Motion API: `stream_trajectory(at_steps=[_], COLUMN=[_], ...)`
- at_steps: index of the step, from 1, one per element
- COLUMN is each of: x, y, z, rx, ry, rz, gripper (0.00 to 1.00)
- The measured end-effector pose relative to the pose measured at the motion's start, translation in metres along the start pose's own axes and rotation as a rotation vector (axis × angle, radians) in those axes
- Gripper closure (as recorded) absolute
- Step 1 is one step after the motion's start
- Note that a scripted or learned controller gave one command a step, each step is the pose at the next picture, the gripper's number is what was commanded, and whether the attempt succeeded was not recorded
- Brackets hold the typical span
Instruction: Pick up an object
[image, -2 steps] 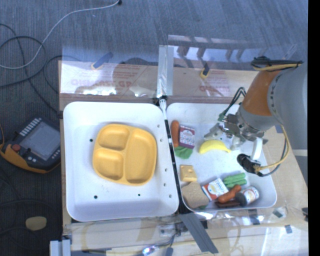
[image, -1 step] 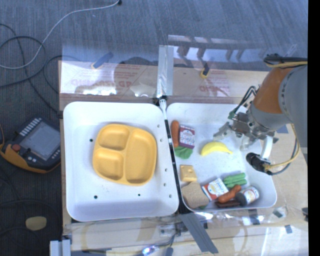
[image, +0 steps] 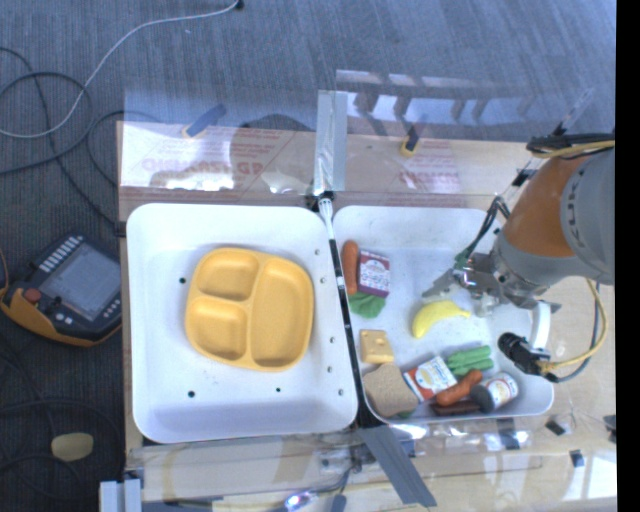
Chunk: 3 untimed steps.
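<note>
Banana (image: 441, 319) lies just below the tool (image: 447, 287); its opening cannot be told

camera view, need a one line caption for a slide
Robot arm reaches into the right bin of toy food, its tool just above a banana; a yellow divided plate sits in the left bin.

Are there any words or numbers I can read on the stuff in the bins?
No text can be read.
Red packet: a pale label, too blurred to read.
Red and white packet: print too small to read.
Small can: label too blurred to read.
Clear back panel: faint reddish lettering, not legible.
</note>
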<state>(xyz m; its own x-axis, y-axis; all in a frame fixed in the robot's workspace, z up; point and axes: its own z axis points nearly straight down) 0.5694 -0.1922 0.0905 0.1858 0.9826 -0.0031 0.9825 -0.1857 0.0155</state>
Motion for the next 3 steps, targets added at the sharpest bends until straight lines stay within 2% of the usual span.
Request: stream_trajectory(at_steps=[1,2,3], x=[0.035,0.036,0.091], y=[-0.051,-0.049,-0.008], z=[-0.002,-0.011,-0.13], rx=[-0.001,-0.002,0.016], ry=[0.0,0.003,0.0], rz=[-0.074,-0.074,-0.015], gripper=[0.0,1.0,1.0])
